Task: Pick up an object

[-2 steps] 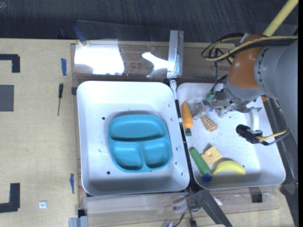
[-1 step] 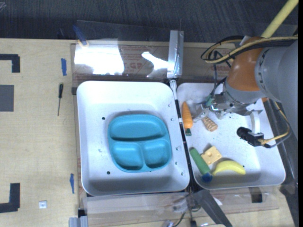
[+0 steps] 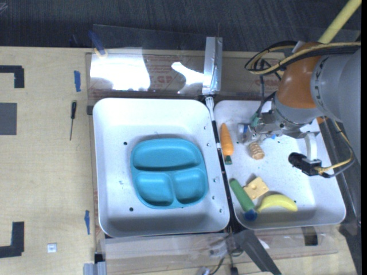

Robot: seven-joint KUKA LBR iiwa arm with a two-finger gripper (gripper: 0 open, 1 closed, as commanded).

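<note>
The right bin (image 3: pixel 321 211) holds several small objects. An orange carrot (image 3: pixel 227 140) lies along its left wall. A small tan ridged piece (image 3: pixel 256 150) sits just right of the carrot. Near the front lie a yellow cheese wedge (image 3: pixel 256 187), a yellow banana (image 3: pixel 277 203) and a green stick with a blue tip (image 3: pixel 241 195). My gripper (image 3: pixel 254 127) hangs low over the back left of this bin, just above the tan piece and right of the carrot's top. Nothing is visibly held.
The left bin (image 3: pixel 109 125) holds a blue divided tray (image 3: pixel 168 171). The grey arm with its orange band (image 3: pixel 298 87) and cables covers the right bin's back right. A black connector (image 3: pixel 301 161) hangs over that bin's right side. A metal divider (image 3: pixel 212 67) stands behind the bins.
</note>
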